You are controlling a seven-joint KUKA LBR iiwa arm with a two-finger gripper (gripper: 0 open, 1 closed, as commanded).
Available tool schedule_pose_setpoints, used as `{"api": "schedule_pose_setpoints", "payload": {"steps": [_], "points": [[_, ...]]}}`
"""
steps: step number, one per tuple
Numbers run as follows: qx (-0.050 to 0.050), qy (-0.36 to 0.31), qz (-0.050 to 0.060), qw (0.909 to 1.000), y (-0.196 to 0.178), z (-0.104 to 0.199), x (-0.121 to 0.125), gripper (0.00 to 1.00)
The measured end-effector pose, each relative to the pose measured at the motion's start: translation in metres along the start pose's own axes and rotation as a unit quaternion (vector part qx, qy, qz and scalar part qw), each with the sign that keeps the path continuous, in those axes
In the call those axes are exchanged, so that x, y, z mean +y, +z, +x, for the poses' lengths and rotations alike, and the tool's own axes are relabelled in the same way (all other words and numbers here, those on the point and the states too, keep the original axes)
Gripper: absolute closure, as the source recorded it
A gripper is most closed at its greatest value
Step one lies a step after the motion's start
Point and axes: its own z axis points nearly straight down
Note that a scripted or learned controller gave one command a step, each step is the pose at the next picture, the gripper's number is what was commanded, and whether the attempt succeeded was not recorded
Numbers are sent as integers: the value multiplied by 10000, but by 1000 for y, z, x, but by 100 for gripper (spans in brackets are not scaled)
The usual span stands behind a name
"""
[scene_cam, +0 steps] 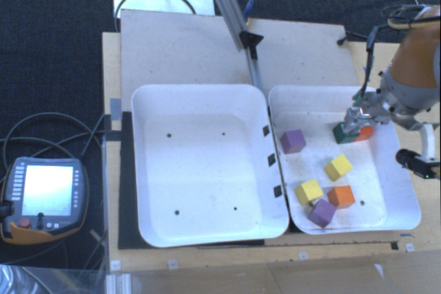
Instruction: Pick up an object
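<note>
Nearest the camera in the right white plastic bin point(386, 220): a purple foam cube point(322, 213) touching a yellow foam cube point(309, 191) and an orange foam cube point(341, 197). The three are packed tight. Just behind them, a second yellow cube point(338, 167) sits on its own. Further back toward the divider, a second purple cube point(293, 141) stands well apart from the rest.

Far right of that bin: the grey two-finger gripper point(355, 124) is down low, right over a dark green block point(344, 134) with an orange-red piece point(364, 133) touching it. That pair looks like the pick target. Can't tell from this angle whether the pincer is wide, narrow or clamped on anything — the wrist hides the tips, and no block is visibly between them.

The left white bin point(145, 169) holds no blocks.

Risks, as I judge them:
- green and orange-red are in contact, so a close could catch both, or squeeze one out sideways
- the target sits near the right wall, so a finger may hit the wall or pin the block against it
- an off-centre descent just shoves the block — lift comes up with nothing
</note>
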Motion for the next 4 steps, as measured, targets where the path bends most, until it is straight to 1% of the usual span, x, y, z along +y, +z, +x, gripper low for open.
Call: {"api": "schedule_pose_setpoints", "payload": {"steps": [1,2,3,4], "points": [[1,-4,-5,10000,-55,-1,2,100],[21,-26,35,10000,-44,50,-2,100],[22,-30,37,10000,-46,103,-19,100],[25,-32,32,10000,-41,152,-17,100]]}}
